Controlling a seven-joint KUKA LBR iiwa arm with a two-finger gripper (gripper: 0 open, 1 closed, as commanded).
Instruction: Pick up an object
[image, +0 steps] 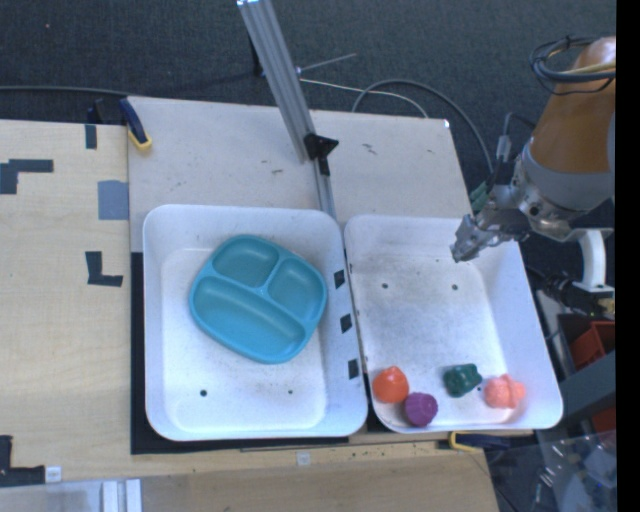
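Pale wood covers the bench (60, 330) at the left of the frame, with a lighter scuffed board behind two shallow white bins set side by side. In the left bin (170, 400) lies a blue divided plate (259, 297), tilted a little and sitting toward that bin's upper middle. Along the lower edge of the right bin (430, 300) four small objects rest in a loose row: an orange piece (390, 383), a purple piece (421, 407) just beside it, a dark green piece (462, 379), and a pinkish-orange piece (503, 391) near the lower right corner. From the right side of the frame the grey arm (575, 150) reaches in, and its pincer (468, 244) hangs over the upper right corner of the right bin, well apart from the four objects. Nothing is seen between its tips, but whether they stand apart or together cannot be told from this angle. A slanted metal rail (285, 80) runs down from the top of the frame toward the gap between the bins.
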